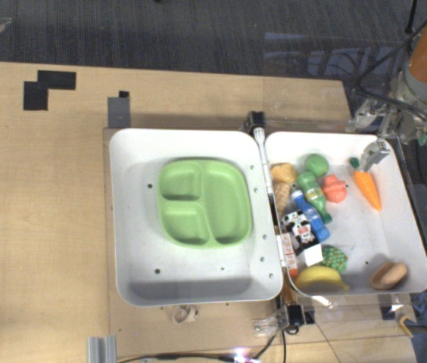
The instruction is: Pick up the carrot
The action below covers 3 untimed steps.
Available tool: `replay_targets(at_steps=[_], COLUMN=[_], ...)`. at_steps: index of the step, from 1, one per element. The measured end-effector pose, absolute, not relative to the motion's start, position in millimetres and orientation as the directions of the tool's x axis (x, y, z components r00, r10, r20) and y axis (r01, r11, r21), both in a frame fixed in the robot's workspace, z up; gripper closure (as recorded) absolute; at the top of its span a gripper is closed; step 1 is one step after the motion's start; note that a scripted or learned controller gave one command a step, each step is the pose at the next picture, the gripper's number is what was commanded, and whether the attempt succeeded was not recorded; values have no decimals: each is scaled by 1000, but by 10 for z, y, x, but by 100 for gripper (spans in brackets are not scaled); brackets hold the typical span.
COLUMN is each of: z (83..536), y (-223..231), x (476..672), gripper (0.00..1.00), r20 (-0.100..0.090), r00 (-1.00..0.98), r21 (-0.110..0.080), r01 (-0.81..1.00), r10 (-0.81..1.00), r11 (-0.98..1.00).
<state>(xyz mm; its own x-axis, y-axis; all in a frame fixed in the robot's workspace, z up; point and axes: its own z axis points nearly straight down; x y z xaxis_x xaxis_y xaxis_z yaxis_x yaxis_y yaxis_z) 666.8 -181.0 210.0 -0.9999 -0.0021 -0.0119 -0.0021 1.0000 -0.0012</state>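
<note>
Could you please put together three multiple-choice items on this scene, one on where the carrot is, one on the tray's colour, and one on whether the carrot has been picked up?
1. Where does the carrot lie?
A. In the left bin
B. In the right bin
C. On the bench

2. What colour is the divided tray?
A. Green
B. Red
C. Blue

3. What is the carrot's state?
A. Lifted clear of the bin
B. Resting on the tray
C. Lying on the bin floor, gripper just above its top end

Answers: 1 B, it lies near the right bin's far right side. 2 A, the tray is light green. 3 C, it rests on the white floor.
</note>
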Motion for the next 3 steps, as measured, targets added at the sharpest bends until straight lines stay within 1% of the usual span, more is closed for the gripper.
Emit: replay_targets(at_steps=[1, 2, 3], z=[882, 887, 1042], y=[-2007, -2058, -2046], x=[6658, 6477, 6525], gripper=[0, 0, 100], r20=[2, -12, -26], r00=[-998, -995, -994], r21=[-2, -3, -8], r01=[62, -96, -102], r10=[62, -96, -102], r11=[998, 995, 995])
